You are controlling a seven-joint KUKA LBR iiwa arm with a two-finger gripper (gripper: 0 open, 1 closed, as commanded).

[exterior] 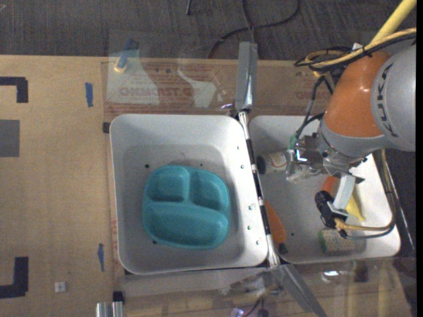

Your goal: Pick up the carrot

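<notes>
Gripper [301, 170] hangs over the upper part of the right bin [390, 243], under the grey arm [370, 104] with its orange band; we cannot tell how it stands, or if it has hold of anything. Below it, along the left wall of this bin, we see the carrot [275, 223] lying on the floor, well apart from the gripper. Near the bin's lower right corner lies a small greenish cylinder [336, 241], with a yellow piece [355, 207] just above it. In the left bin [132, 137] rests a teal divided plate [186, 205].
</notes>
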